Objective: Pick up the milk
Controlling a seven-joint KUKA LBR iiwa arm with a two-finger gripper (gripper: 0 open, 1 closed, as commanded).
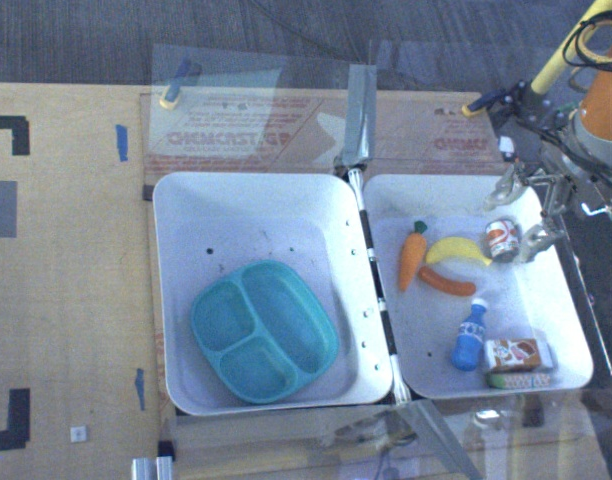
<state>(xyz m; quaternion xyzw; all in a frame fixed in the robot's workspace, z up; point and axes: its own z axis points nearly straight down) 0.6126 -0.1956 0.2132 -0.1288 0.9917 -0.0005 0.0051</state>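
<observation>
Two white bins sit side by side on the tabletop [66, 298], the left bin [176, 208] holding a teal divided plate [264, 330], the right bin [576, 353] holding the small items. Tool [531, 208] hangs over the right bin's far right corner, metal fingers [506, 190] pointing down with a visible gap between them, nothing gripped. Red and white can [502, 239] lies just below the tool, close to touching one fingertip, cannot tell if contact. Yellow banana [458, 251] is just left of the can, orange sausage-like piece [447, 282] right under the banana, carrot [412, 255] further left, tilted with green top up. Milk, a blue bottle with white cap [470, 339], stands well below the tool toward the near side, apart from it. Small red and white carton [518, 353] lies just right of the milk, and a green item [518, 379] sits at the bin's near edge beneath the carton. Arm with orange band [598, 108] enters from the right.
</observation>
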